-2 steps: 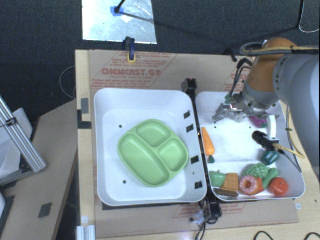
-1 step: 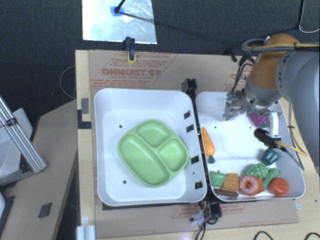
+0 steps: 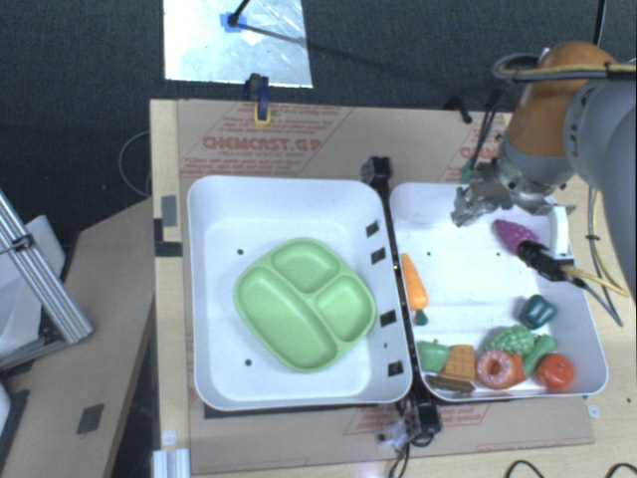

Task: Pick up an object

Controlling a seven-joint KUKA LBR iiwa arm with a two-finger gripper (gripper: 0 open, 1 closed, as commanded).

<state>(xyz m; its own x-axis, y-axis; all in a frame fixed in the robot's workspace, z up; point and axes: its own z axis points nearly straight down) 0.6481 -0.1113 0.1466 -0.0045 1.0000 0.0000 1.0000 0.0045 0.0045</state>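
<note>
Reached in from the right, hand (image 3: pixel 470 210) hovering low over the right bin's (image 3: pixel 448 267) far end, grip state impossible to tell. Counted one purple piece (image 3: pixel 516 233) just beside it, one carrot (image 3: pixel 413 281), one donut (image 3: pixel 496 368), one tomato (image 3: pixel 555 369). Held one green tray (image 3: pixel 304 305) in the left bin (image 3: pixel 214 267).

This was a robotics lab rather than a home. A grey-and-orange industrial arm (image 3: pixel 557 118) reached over a tabletop (image 3: pixel 299 132) covered in printed cardboard, which carried two white bins (image 3: pixel 289 192) holding plastic toy food (image 3: pixel 498 361) (a doughnut, a carrot, grapes). Loose cables (image 3: pixel 597 277), an aluminium frame (image 3: pixel 35 277) and dark carpet surrounded it; a reflective sheet (image 3: pixel 234 28) beyond was possibly a calibration aid.
</note>
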